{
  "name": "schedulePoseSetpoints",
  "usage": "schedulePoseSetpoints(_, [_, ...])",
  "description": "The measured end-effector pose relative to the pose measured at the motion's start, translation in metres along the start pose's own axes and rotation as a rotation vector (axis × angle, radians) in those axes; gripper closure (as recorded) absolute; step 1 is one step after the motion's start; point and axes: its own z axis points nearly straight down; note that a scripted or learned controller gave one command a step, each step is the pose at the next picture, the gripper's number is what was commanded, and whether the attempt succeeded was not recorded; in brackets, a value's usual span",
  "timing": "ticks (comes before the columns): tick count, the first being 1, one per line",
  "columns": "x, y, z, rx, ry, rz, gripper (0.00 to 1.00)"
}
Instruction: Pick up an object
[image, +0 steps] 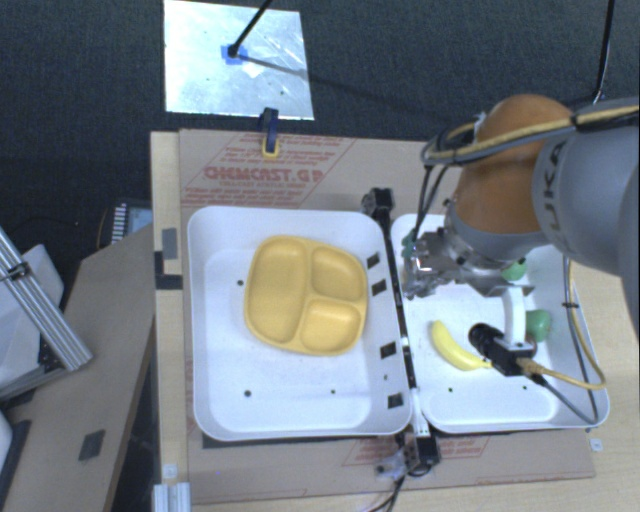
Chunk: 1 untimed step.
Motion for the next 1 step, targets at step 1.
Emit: schedulePoseSetpoints(1, [0.0565, -0.011, 0.0084, 0.001, 0.0, -0.001, 1.0])
